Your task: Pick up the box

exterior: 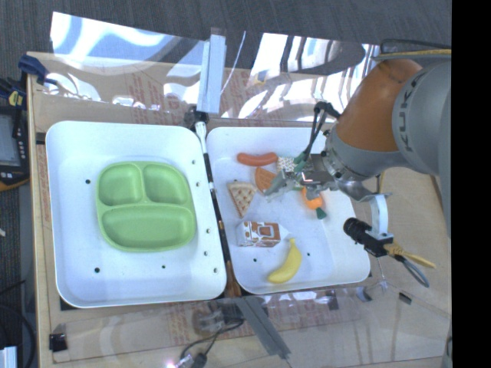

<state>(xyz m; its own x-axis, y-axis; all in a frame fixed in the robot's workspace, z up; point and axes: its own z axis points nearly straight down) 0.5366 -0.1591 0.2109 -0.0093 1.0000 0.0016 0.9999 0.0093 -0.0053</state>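
Where bins sit, glossy wooden bench.

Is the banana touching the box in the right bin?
Apart. The camera view shows a strip of white bin floor between the banana and the box; the banana lies lower right of it.

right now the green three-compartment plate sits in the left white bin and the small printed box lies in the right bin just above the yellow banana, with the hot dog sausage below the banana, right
Not quite. The camera view shows the orange-red hot dog sausage near the top of the right white bin, above the small printed box and the yellow banana, not below the banana. The rest holds: the green three-compartment plate sits in the left white bin.
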